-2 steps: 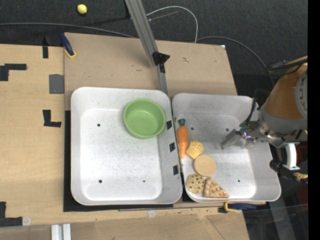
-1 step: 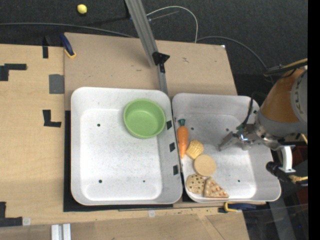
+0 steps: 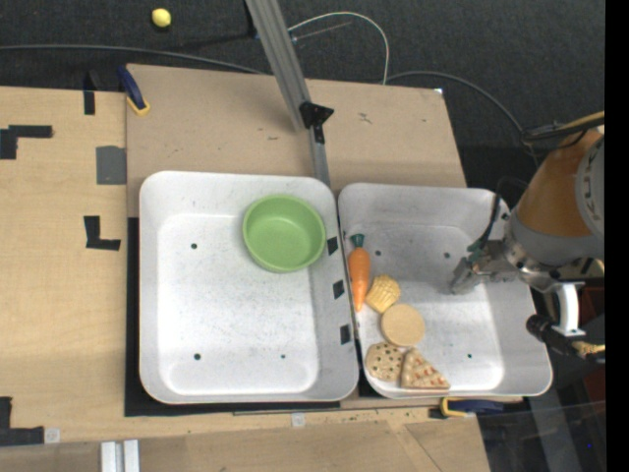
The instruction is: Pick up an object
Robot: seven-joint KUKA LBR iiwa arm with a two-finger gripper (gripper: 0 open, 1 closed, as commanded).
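From where I sit, the gripper [image 3: 470, 271] hangs low over the bare floor of the right bin [image 3: 470, 205]; I cannot tell how it is set.

The food lies toward nine o'clock from it, along the bin's left wall. Nearest is the round cracker [image 3: 402, 324], at about eight o'clock. The carrot [image 3: 359, 275] sits at nine, long axis running twelve to six, tip toward six.

I count one carrot, one yellow ridged piece [image 3: 383, 290], one cracker, one waffle [image 3: 384, 362], one pizza slice [image 3: 423, 373], and one green bowl [image 3: 284, 232] in the left bin [image 3: 167, 293].
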